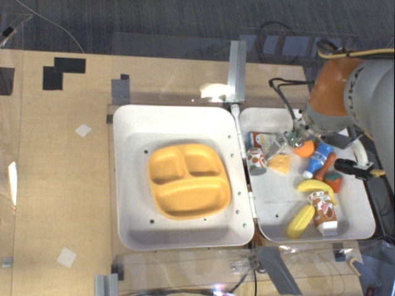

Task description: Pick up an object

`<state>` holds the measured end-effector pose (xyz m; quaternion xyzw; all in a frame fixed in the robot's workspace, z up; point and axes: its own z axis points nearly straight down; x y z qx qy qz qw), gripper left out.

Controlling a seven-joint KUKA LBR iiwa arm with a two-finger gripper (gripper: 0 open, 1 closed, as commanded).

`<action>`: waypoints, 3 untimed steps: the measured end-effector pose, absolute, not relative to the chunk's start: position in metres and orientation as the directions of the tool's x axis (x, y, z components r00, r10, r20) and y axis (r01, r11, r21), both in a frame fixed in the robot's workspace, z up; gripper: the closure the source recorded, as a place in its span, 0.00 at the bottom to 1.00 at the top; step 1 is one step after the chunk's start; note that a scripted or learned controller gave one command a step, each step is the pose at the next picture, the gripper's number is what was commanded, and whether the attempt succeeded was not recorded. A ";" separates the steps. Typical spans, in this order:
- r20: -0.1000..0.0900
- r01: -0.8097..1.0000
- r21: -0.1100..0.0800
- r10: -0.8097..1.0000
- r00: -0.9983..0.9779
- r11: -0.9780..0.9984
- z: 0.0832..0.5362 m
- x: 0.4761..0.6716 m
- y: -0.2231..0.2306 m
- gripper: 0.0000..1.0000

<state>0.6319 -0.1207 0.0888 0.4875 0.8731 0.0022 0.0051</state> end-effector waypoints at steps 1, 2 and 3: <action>-0.012 0.846 0.014 0.846 -0.532 0.533 0.103 0.635 -0.119 1.00; -0.003 0.983 0.008 0.983 -0.183 0.183 0.088 0.671 -0.100 1.00; -0.007 0.981 0.016 0.981 -0.191 0.192 0.102 0.674 -0.099 1.00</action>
